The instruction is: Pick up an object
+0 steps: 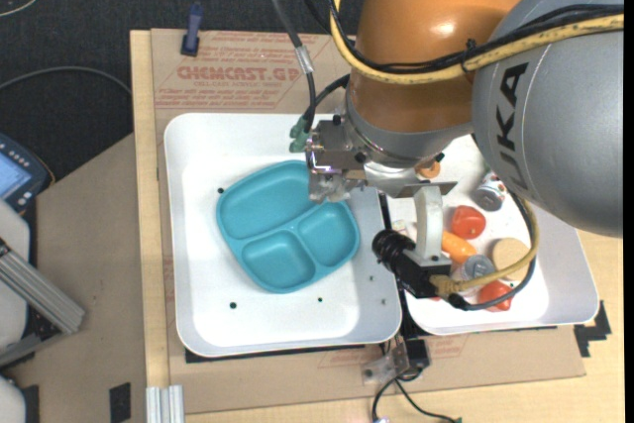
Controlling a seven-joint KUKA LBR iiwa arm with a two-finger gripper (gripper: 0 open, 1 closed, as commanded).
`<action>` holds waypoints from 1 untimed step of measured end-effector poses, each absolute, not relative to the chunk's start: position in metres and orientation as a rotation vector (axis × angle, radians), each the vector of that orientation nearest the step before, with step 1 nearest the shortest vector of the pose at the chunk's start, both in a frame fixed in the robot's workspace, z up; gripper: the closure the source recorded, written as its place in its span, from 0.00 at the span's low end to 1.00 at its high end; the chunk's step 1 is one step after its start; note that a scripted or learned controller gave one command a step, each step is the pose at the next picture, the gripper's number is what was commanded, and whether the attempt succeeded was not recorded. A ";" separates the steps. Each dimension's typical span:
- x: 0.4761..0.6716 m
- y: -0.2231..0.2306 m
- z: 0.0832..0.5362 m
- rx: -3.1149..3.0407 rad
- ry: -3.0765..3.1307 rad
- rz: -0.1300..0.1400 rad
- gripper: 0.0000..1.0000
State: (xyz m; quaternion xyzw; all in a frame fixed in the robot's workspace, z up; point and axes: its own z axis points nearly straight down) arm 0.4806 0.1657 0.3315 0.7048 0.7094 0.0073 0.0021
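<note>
Arm [466, 64] above blue divided plate [285, 227]

The table [228, 64] bears two white bins side by side: left bin [198, 243], right bin [565, 297].

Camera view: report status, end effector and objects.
End effector low over left bin, at blue divided plate's upper right rim. Small objects in right bin, untouched. Arm blocks much of right bin.

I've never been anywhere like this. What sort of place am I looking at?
Most likely a robotics lab test bench. A big grey and orange robot arm reaches over two white bins, one holding a teal divided plate, with loose cables around.
</note>
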 end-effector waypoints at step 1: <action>0.479 0.222 0.338 2.215 2.229 0.005 1.00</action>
